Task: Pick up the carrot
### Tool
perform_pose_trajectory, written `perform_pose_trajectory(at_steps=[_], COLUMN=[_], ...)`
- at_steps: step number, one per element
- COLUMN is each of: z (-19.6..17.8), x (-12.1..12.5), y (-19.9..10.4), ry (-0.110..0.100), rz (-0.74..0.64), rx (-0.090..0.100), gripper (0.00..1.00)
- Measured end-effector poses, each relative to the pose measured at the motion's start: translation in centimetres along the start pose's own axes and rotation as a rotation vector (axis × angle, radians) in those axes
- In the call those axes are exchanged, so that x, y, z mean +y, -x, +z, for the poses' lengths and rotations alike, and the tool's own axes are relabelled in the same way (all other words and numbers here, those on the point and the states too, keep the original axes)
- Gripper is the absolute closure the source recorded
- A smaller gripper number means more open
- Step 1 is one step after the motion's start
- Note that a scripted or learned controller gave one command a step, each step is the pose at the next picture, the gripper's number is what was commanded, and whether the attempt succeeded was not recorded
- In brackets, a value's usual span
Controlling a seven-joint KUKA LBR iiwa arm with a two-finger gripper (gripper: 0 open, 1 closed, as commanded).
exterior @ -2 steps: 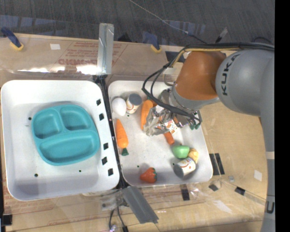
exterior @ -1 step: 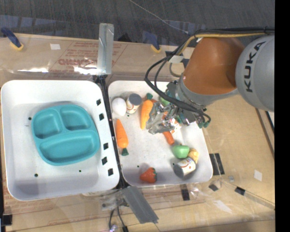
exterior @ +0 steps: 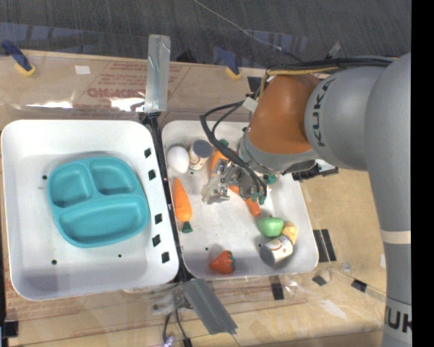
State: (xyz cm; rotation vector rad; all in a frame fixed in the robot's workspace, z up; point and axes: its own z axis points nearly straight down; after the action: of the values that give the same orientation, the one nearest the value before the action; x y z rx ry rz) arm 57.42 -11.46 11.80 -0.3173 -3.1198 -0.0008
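A long orange carrot (exterior: 181, 201) with a green stem end lies along the left wall of the right bin (exterior: 235, 266), pointing towards the front. My gripper (exterior: 224, 186) hangs low over the middle of that bin, a short way right of the carrot and apart from it. A smaller orange piece (exterior: 253, 207) shows just below the gripper's right side, and another bit of orange (exterior: 218, 161) shows at its back edge. The arm's wrist hides what lies directly under the gripper.
In the right bin are a white egg (exterior: 177, 159), a small bottle (exterior: 200, 154), a green fruit (exterior: 270, 226), a small white jar (exterior: 277, 250) and a red strawberry (exterior: 222, 262). The left bin (exterior: 29, 266) holds a teal divided plate (exterior: 98, 201).
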Motion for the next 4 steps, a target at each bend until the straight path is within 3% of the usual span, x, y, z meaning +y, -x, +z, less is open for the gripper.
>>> perform_pose_trajectory(at_steps=[1, 2, 3, 4], z=[-9.7, -2.5, 2.7, 2.7], x=[3.2, 0.1, -4.4, -4.3], y=[-5.6, -7.2, -5.4, -5.4], ry=[0.002, 0.000, 0.002, 0.002], rz=[0.156, 0.338, 0.818, 0.818], rx=[-0.012, -0.002, -0.002, -0.001], gripper=[1.00, 1.00, 1.00, 0.00])
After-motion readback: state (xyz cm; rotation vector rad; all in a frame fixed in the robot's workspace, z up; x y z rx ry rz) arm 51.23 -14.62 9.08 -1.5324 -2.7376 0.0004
